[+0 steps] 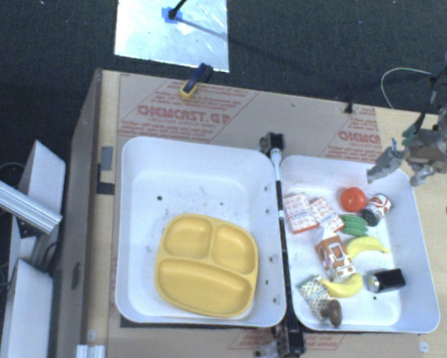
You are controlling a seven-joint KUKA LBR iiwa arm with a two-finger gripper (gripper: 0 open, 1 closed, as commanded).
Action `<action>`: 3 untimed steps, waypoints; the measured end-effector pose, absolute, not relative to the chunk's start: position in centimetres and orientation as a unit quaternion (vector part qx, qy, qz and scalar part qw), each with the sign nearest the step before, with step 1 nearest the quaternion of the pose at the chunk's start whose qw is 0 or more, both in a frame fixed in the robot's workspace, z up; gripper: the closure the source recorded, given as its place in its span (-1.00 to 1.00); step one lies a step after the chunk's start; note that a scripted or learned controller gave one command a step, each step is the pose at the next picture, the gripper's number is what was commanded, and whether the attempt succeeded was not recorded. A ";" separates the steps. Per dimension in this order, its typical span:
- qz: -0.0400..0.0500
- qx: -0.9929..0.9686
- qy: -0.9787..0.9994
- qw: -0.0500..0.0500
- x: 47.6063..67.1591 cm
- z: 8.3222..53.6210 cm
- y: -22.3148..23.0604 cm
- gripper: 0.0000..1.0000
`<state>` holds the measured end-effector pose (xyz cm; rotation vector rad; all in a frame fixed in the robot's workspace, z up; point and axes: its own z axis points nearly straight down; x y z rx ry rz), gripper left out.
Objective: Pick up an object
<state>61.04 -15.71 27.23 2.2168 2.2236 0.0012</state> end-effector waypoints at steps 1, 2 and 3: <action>-0.001 0.707 0.707 -0.001 61.5 12.3 -18.9 -1.00; 0.002 0.705 0.709 0.001 64.6 8.5 -13.1 -1.00; 0.000 0.707 0.707 0.000 57.6 8.4 -14.9 -1.00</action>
